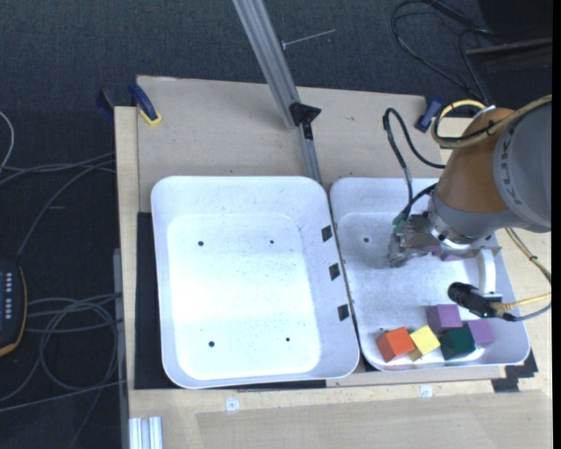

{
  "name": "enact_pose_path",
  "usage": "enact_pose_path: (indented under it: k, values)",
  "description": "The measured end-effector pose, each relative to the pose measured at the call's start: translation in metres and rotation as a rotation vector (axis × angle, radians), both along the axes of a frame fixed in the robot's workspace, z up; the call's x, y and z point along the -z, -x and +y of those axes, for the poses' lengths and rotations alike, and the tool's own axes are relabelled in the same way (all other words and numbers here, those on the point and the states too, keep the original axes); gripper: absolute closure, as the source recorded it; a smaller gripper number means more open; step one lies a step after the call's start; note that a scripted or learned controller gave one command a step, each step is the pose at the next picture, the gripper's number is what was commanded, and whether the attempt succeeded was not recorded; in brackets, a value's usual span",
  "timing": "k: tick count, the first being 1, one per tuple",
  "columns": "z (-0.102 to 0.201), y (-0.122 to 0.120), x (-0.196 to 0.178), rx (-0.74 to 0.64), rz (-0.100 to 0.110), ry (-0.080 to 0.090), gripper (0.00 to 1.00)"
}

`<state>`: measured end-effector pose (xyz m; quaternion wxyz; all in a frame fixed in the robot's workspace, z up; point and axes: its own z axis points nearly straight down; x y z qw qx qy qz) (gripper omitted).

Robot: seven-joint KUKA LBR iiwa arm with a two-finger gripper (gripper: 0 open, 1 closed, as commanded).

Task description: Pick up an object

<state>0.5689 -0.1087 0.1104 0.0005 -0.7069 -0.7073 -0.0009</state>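
No readable brand, label or writing anywhere.

Far left: dark carpeted floor (61,79) strewn with loose grey cables (53,298); a dark device (10,298) at the left edge. A pale wooden bench (219,110) seen from above, a blue clamp (145,103) at its far left corner.

On the bench, two shallow white bins side by side. Left bin (166,210) wide, speckled, with four small dark dots on its floor. A grey metal bar (276,74) slanting down from the top to the seam between the bins, with black clips along that seam.

Right bin (351,197): blocks huddled in its near right corner. From left to right: an orange block (396,343), a yellow block (425,339) touching it, a purple block (444,316) just behind, a dark green block (457,343) beside the yellow one, and a second purple block (480,331) at the far right of the group.

Grey arm with orange band (473,175) reaching in from the right, over the right bin. Gripper (401,255) pointing down over bare bin floor near the bin's middle, apart from the blocks, which lie nearer and to the right. Too small and dark to tell the state of the hand: cannot tell spread or pressed together. Nothing visible between its tips. A second blue clamp (429,114) at the bench's far right, black cables (438,26) beyond.
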Motion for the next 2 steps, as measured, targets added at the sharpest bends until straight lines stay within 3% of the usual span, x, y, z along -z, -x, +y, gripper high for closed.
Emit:
enact_pose_path:
  k: [2]
  values:
    - [0.006, 0.005, -0.107, -0.001, -0.008, 0.003, 1.00]
